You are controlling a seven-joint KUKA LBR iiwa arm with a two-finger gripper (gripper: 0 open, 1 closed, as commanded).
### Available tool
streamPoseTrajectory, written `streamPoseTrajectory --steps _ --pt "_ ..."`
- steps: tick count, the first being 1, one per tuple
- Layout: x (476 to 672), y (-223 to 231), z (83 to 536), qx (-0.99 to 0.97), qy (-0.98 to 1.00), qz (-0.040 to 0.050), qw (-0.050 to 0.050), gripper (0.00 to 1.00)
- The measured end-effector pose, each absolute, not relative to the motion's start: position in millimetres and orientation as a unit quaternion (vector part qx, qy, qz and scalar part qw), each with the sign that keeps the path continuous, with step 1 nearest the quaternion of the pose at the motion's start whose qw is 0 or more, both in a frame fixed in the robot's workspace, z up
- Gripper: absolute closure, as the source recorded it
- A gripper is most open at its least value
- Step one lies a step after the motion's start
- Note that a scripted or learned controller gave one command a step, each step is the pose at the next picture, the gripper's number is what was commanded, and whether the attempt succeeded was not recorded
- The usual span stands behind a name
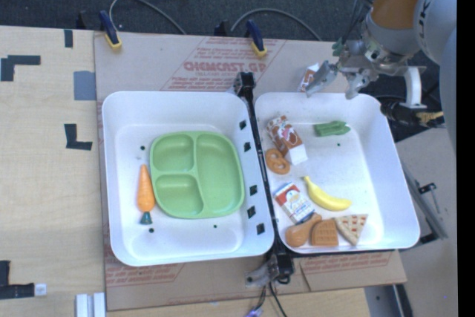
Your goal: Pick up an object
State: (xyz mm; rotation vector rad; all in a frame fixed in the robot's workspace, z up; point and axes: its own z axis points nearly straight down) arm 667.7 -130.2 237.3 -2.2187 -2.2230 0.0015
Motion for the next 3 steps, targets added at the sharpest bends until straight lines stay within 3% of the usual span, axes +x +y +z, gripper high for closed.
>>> streamPoseTrajectory --steps 1,2,3 --pt "637.4 -93.1 137.0 -0.707 -0.708 0.0009 0.002 0.0" --pt "632.8 -93.5 85.7 -0.706 -0.708 -0.0003 -0.001 0.0" --pt "638.8 -97.6 85.6 -0.706 -0.708 -0.0006 0.0 0.0"
